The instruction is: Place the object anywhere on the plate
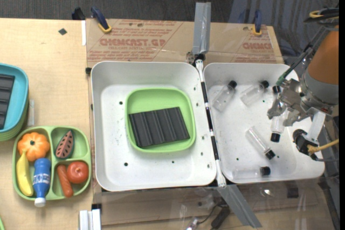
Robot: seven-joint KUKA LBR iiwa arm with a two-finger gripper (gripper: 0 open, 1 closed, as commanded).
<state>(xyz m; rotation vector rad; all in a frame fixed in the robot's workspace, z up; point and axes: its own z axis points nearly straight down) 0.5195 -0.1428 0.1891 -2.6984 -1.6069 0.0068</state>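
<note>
Reaching in from the right, the grey arm with its orange band (327,62) hangs over the right edge of the right-hand white bin (237,169), its tool (284,110) low above the bin floor; whether the tool is spread or closed cannot be told, and nothing can be seen held in it. Several clear vials with black caps lie scattered in that bin: one (222,95) near the upper left, one (252,93) just right of it, one (260,143) slanting across the middle, and one (276,127) just under the tool. The green plate (135,102) sits in the left-hand white bin (108,169) with a dark ribbed slab (159,126) lying on it. On the table (43,46), at the left, stands a green divided tray (81,140) of toy food.
</note>
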